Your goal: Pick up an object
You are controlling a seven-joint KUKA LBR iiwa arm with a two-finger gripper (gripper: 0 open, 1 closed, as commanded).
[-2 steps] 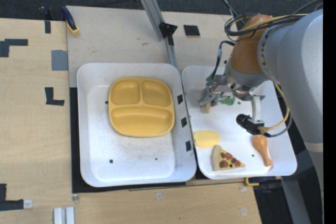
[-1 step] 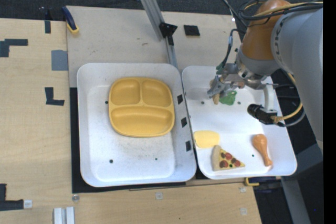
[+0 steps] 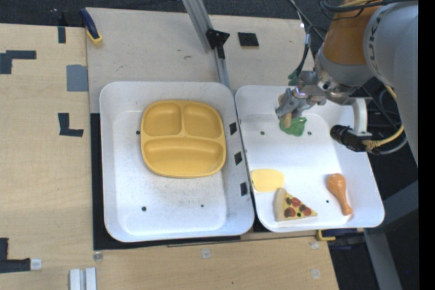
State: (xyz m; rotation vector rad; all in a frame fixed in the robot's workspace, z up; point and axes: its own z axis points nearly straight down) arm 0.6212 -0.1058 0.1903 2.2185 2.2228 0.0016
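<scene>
i see the arm bent in from the right, wrist down over the right bin. its gripper sits on a green toy at that bin's far side, fingers closed around it. no legible writing.
</scene>
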